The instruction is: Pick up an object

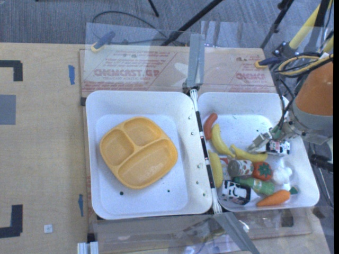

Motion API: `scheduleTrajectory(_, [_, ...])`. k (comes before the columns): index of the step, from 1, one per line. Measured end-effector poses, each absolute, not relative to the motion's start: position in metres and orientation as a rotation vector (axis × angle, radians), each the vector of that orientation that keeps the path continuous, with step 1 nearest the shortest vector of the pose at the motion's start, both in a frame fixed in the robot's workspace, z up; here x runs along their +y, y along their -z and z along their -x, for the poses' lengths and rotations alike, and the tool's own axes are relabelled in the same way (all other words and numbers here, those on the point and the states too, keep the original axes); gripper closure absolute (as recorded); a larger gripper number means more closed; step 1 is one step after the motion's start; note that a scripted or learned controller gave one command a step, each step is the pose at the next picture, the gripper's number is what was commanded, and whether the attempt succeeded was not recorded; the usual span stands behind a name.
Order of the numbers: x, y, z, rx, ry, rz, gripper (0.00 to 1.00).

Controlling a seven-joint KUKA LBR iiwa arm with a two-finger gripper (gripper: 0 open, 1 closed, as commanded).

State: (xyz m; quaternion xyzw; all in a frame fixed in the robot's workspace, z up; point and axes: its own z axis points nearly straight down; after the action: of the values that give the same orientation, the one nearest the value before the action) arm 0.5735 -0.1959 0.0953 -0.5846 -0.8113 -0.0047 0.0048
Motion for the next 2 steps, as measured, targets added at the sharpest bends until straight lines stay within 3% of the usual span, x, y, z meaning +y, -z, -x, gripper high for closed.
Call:
scheduleTrajectory(1, [-0.137, -0.115, -0.563, -2.621, 0.001, 1.730, 0.00])
scheduleTrajectory(2, [-0.184, -0.098, -0.555, -2.736, 0.020, 1.585, 0.00])
